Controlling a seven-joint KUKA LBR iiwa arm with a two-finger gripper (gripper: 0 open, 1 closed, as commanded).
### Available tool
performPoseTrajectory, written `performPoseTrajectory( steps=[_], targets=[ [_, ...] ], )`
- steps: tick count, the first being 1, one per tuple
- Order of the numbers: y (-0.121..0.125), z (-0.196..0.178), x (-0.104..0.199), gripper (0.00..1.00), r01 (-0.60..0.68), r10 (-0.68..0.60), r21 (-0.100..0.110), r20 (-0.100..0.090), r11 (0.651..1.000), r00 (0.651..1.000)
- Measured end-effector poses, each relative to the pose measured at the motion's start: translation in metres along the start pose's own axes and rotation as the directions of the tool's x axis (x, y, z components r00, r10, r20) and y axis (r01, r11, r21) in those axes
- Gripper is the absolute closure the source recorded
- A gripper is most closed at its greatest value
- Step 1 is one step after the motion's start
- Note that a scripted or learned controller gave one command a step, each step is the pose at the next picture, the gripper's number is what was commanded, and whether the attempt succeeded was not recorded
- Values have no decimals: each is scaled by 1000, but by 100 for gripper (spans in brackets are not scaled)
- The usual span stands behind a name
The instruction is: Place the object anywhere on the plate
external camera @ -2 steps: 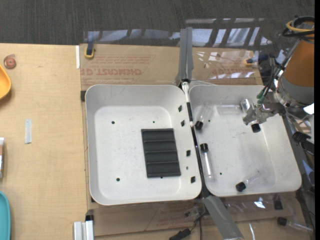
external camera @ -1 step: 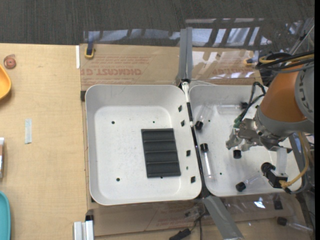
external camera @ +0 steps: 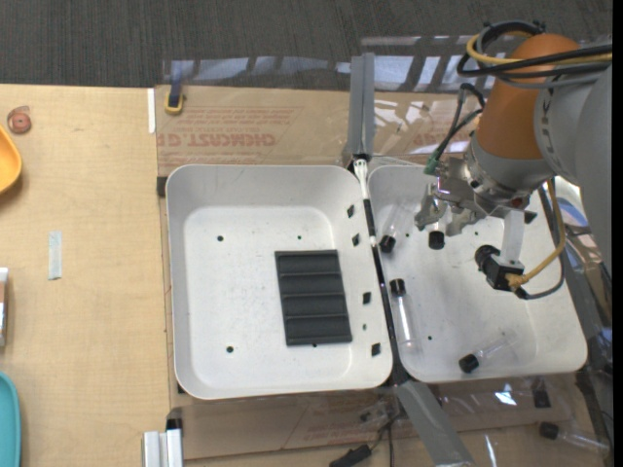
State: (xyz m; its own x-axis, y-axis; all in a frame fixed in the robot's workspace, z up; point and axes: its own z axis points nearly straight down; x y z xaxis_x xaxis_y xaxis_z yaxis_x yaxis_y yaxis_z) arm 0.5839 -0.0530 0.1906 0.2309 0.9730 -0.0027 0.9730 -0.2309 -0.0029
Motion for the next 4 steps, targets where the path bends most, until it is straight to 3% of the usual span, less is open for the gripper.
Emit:
performPoseTrajectory(
  steps=[1, 2, 3, 4],
  targets=[
    [-21, 0, 81, 100, -75, 75, 1, 1, 997, 997],
    [-142, -2, 134, 100, -325, 325, 2, 2, 946, 946],
    [-108, -21, 204, 100, -235, 235, 0, 3, 972, 972],
    [-108, -21, 204, 0, -235, 235, 0, 3, 972, 972]
  ],
)
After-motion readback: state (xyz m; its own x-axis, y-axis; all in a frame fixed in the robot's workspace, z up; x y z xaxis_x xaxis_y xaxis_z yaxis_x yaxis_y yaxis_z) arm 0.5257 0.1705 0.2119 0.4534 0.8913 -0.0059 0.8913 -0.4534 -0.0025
